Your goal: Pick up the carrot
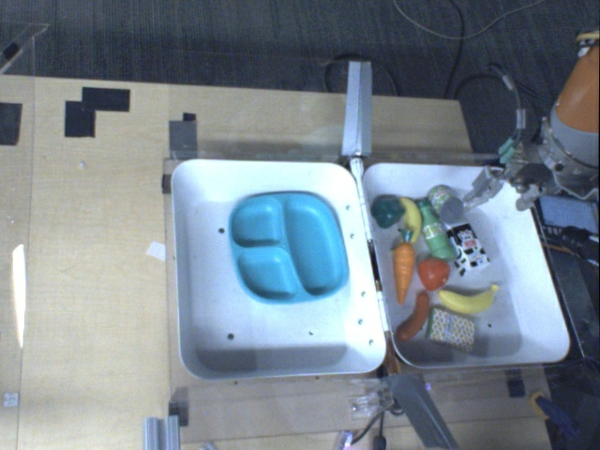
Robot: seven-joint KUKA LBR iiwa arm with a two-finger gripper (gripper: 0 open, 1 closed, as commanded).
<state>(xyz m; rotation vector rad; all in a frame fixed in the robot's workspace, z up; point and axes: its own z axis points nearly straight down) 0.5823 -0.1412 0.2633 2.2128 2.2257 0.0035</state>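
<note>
The carrot (403, 270) is orange with a small green top and lies lengthwise near the left wall of the right bin (534, 279). It sits among other toy foods, with a red tomato (432, 273) touching its right side. My gripper (503, 189) hangs over the bin's upper right part, well up and right of the carrot. Its two fingers stand apart, open, with nothing between them. The grey arm with its orange band (579, 101) comes in from the right edge.
Around the carrot lie a yellow banana (469, 298), a brown sausage (412, 318), a green bottle (433, 234), a black-and-white box (466, 249) and a patterned packet (451, 328). The left bin (202, 279) holds a blue divided plate (286, 245).
</note>
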